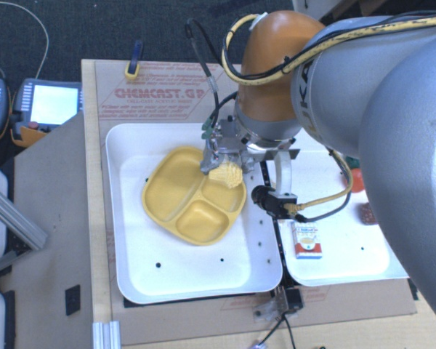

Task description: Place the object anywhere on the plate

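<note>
A grey KUKA arm reaches in from three o'clock and holds its jaws (pixel 219 162) over the left bin (pixel 123 195), at the two o'clock edge of a yellow divided plate (pixel 192 195). A pale yellow, ridged object (pixel 226 174) sits directly beneath the metal fingers (pixel 211 158), overlapping the plate's rim; whether the jaws are clenched on it or have released it cannot be told from this angle, since the wrist hides the contact.

The risk lies in that position. The object looks poised right at the plate's edge rather than over a compartment, so a release here could, by this reading, let it tip off onto the bin floor toward three o'clock. The plate itself sits loose and tilted in the bin, and a nudge from the fingers might slide it.

A black cable (pixel 276 202) with a yellow lead loops beside the wrist at four o'clock, close to the ridge between bins. In the right bin (pixel 349 264) lie a small red-and-white carton (pixel 307 241) and, partly hidden behind the arm, a reddish item (pixel 365 212). A cardboard sheet (pixel 160 89) covers the desk at twelve o'clock.
</note>
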Robot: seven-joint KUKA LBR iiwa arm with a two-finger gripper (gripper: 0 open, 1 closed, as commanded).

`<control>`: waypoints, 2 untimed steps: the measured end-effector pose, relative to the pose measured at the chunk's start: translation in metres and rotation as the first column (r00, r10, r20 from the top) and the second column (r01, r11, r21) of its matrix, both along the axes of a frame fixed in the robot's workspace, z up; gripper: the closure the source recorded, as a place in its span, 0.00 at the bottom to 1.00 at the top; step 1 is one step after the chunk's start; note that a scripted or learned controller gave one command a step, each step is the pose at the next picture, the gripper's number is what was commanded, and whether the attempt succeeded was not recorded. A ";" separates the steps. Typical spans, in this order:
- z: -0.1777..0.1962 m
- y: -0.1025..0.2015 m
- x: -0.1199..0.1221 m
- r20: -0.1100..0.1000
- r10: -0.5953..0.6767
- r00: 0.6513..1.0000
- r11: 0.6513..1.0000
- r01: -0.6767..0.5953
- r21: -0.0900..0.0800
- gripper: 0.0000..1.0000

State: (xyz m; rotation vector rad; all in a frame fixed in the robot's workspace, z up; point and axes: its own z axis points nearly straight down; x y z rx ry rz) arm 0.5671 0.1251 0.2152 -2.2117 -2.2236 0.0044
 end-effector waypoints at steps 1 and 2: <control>0.019 0.011 -0.001 0.009 -0.003 1.000 1.000 0.003 -0.001 1.00; 0.018 0.011 -0.001 0.007 -0.004 1.000 1.000 0.004 -0.002 0.00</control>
